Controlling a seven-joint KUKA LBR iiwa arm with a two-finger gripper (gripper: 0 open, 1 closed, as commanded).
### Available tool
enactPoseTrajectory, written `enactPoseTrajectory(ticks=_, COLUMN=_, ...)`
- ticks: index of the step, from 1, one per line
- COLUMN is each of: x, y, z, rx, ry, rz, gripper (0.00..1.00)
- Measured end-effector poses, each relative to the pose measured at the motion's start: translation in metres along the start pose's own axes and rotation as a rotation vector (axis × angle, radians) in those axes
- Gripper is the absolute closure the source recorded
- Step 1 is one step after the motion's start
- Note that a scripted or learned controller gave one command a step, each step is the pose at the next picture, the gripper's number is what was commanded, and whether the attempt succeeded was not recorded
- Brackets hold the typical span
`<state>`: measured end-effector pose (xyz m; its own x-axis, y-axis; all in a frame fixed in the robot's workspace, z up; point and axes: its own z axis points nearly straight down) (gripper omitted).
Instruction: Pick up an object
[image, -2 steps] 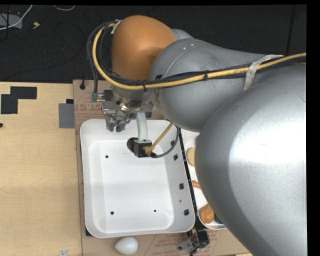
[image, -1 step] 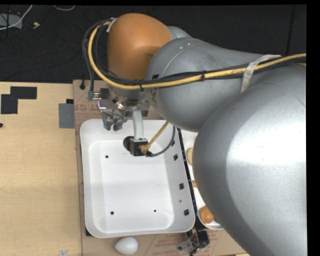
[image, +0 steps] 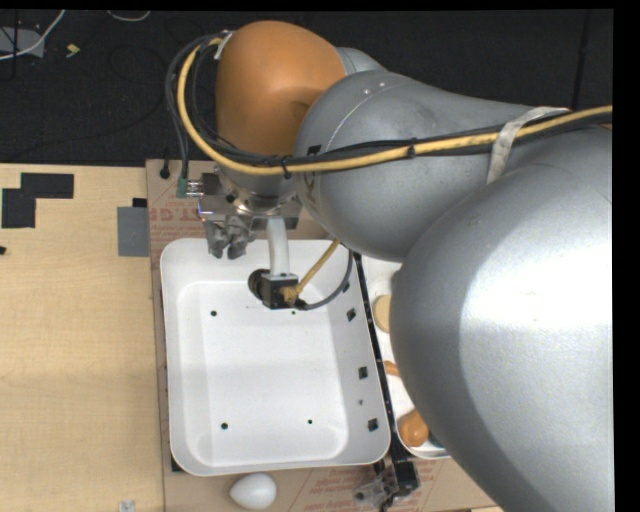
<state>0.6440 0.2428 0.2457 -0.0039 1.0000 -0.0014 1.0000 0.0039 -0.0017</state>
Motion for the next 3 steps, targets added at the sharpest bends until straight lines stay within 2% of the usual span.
enactPoseTrajectory(ticks=3, x=0.0010, y=-0.0005, z=-0.0082, rx=0.001, ry=0.000, rz=-0.005, gripper=1.00)
